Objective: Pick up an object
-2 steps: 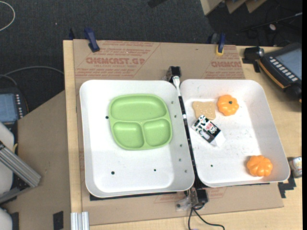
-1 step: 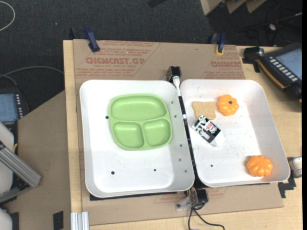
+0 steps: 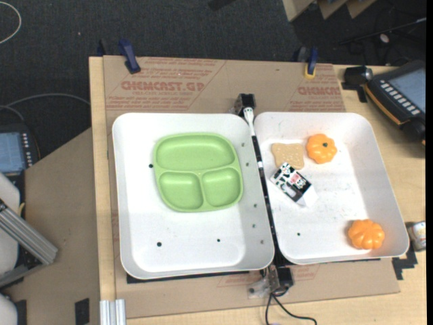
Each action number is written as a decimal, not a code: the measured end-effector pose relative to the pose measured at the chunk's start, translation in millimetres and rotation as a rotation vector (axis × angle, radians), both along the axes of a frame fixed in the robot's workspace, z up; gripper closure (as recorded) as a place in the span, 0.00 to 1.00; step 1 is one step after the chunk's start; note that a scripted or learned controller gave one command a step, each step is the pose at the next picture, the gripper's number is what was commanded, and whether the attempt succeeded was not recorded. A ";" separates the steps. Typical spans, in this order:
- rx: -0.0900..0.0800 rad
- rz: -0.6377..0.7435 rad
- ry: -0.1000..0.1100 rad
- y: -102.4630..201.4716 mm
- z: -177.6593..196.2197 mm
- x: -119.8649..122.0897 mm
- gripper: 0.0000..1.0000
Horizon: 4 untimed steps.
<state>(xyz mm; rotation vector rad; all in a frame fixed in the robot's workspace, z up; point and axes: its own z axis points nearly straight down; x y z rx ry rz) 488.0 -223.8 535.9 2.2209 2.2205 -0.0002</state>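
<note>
From above, the desk (image 3: 203, 73) carries two white bins side by side. The right bin (image 3: 379, 181) holds two orange pumpkins — one (image 3: 321, 148) near its far edge, one (image 3: 366, 233) at its near right corner — plus a tan cracker (image 3: 288, 154) and a black-and-white packet (image 3: 291, 182) touching it. The left bin (image 3: 135, 235) holds a green divided tray (image 3: 198, 171). The jaws' state cannot be told.
</note>
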 end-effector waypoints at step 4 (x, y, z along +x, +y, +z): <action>0.000 0.000 0.001 0.2 -0.1 2.7 1.00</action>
